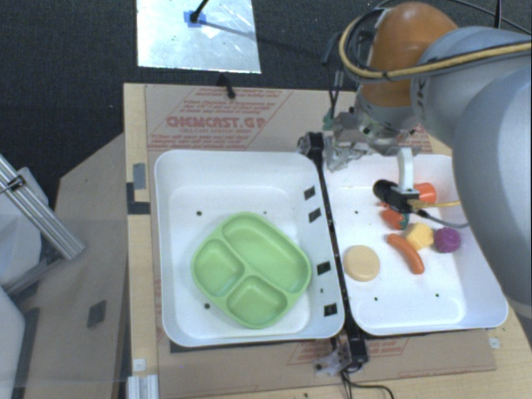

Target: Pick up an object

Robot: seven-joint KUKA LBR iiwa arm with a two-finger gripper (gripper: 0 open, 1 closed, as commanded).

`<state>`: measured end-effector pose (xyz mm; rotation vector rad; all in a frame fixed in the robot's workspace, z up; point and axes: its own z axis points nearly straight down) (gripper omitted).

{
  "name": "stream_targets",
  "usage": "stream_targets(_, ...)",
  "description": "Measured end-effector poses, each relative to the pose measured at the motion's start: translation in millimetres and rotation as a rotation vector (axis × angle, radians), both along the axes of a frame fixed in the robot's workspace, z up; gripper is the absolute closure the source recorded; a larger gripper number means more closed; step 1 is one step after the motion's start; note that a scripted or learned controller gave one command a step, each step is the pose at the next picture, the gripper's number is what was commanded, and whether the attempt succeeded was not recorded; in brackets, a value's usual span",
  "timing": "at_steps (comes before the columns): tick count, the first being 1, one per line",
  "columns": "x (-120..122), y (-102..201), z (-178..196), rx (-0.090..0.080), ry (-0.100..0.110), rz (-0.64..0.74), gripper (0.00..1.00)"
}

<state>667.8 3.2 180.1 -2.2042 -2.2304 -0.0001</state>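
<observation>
My gripper (347, 150) hangs over the far left corner of the right bin (432, 306), close to the divider between the two bins. Nothing can be seen held in it. Toys lie in the right bin in front of and to the right of the gripper: a tan round disc (362, 263), an orange sausage (406, 253), a yellow block (421, 237), a purple ball (447, 239), a small red-orange piece (392, 218) and an orange piece (426, 194).
The left bin (179, 198) holds a green divided plate (251, 268). A cardboard sheet (216, 119) lies under both bins. A shiny metal sheet (195, 23) lies beyond the bench. The arm's bulk covers the right bin's far right side.
</observation>
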Motion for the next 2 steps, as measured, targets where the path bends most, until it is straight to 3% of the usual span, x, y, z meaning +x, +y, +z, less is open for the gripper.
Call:
stream_targets(1, -110.3, 23.7, 3.7, -0.002, 0.002, -0.009, 1.00)
stream_targets(2, -169.3, 85.8, 3.5, -0.001, 0.001, -0.001, 1.00)
